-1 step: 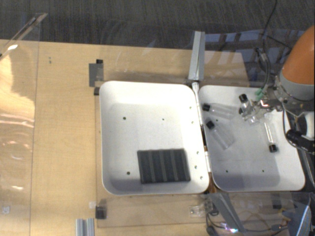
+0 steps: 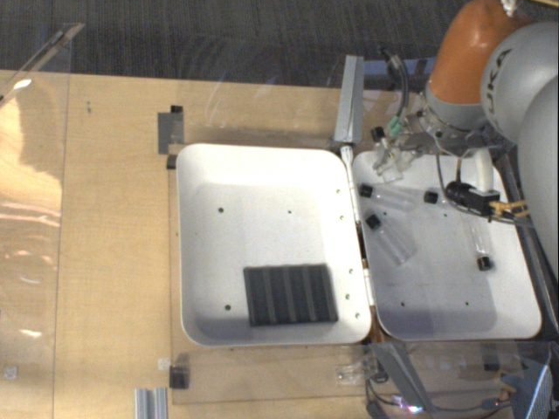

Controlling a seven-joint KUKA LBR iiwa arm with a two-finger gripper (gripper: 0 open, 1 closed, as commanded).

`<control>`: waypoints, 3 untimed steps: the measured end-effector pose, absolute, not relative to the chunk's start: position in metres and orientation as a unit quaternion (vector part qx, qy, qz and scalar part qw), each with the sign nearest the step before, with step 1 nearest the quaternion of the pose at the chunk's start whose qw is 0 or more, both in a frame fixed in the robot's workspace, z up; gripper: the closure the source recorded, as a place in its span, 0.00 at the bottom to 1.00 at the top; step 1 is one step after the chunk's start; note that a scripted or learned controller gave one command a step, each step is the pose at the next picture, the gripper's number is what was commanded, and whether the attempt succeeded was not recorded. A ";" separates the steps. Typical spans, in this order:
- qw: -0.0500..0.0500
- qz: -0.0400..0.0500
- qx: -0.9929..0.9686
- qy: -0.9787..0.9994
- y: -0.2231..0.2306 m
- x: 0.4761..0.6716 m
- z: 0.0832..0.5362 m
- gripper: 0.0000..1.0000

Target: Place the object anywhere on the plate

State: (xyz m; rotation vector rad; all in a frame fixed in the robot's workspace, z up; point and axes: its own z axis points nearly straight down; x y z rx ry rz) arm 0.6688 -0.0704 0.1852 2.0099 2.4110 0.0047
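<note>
A dark grey ribbed plate (image 2: 290,293) lies flat in the near part of the left bin (image 2: 201,234). In the right bin (image 2: 454,312) lie several clear tubes with black caps: one (image 2: 397,196) near the far left corner, one (image 2: 386,236) slanting just below it, and one (image 2: 480,244) towards the right wall. My gripper (image 2: 385,158) hangs over the far left corner of the right bin, just above the first tube. Nothing visible is held in it. The grey arm with its orange band (image 2: 467,46) reaches in from the upper right.
A grey metal bracket (image 2: 349,103) stands at the far edge between the two bins. A black cable with a yellow-tipped connector (image 2: 476,199) hangs under the wrist over the right bin. Wooden bench (image 2: 96,251) stretches to the left of the bins.
</note>
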 end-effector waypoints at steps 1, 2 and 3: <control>0.004 0.002 0.364 0.931 -0.042 0.671 0.186 1.00; 0.004 0.002 0.144 0.990 0.040 0.654 0.186 1.00; 0.003 0.002 0.089 0.996 0.127 0.601 0.143 1.00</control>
